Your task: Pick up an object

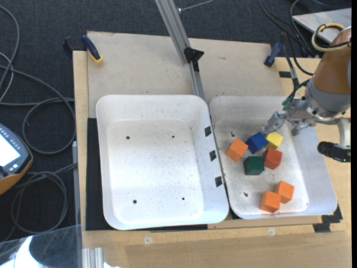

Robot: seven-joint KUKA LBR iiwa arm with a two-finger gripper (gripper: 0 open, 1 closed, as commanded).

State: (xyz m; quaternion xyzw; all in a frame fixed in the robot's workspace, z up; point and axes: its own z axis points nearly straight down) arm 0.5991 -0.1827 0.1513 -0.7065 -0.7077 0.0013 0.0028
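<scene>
camera view has the gripper point(283, 121) hovering over the right bin point(318, 202), just above the yellow cube point(274, 139). jaws look apart, nothing between them. looks like the approach step to me; next it needs to drop straight down and close.

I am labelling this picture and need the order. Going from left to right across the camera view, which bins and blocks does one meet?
Left bin → right bin → orange block → blue block → red block → orange block nearest the front right. The green, yellow and second front orange blocks overlap these in the order.
</scene>
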